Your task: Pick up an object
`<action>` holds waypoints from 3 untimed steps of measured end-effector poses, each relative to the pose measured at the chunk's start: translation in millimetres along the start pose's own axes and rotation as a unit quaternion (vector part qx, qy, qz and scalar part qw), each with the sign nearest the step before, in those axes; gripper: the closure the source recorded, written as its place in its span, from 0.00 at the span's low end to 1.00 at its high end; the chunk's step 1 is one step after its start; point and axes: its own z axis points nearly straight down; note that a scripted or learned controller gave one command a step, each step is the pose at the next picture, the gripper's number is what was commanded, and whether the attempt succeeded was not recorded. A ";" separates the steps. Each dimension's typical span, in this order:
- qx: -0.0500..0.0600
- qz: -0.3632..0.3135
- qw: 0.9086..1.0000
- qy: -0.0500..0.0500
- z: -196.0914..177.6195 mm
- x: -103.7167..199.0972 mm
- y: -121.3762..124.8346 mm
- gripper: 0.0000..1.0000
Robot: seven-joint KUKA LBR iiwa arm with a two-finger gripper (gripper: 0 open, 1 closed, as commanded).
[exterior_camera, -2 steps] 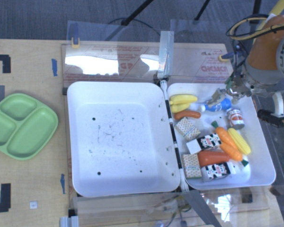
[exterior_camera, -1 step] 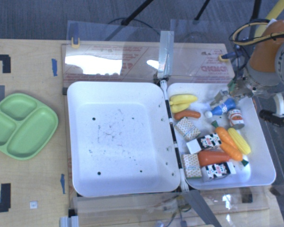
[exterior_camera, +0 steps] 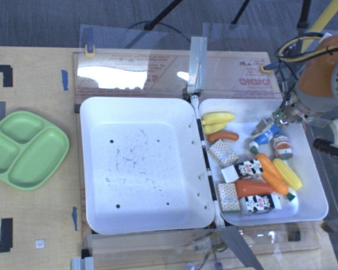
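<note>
Blue bottle (exterior_camera: 265, 136) seemingly touching tool (exterior_camera: 277, 120).

Two bins side by side on the bench, with a divided plate off to the left.

The left bin (exterior_camera: 141, 162) sits at centre; the right bin (exterior_camera: 312, 176) touches it at 3 o'clock. The divided plate (exterior_camera: 25, 149) lies well apart at 9 o'clock of the left bin. In the right bin, the banana (exterior_camera: 217, 118) lies at 11 o'clock with the sausage (exterior_camera: 222, 136) just in front; the corn cob (exterior_camera: 288, 173) lies at 3 o'clock beside the carrot (exterior_camera: 270, 171); a milk carton (exterior_camera: 260, 203) lies at 6 o'clock. The gripper (exterior_camera: 283, 116) hangs at 1 o'clock over a small bottle (exterior_camera: 263, 138).
</note>
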 end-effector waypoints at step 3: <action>0.005 0.146 0.989 -0.002 -152.8 38.4 38.6 1.00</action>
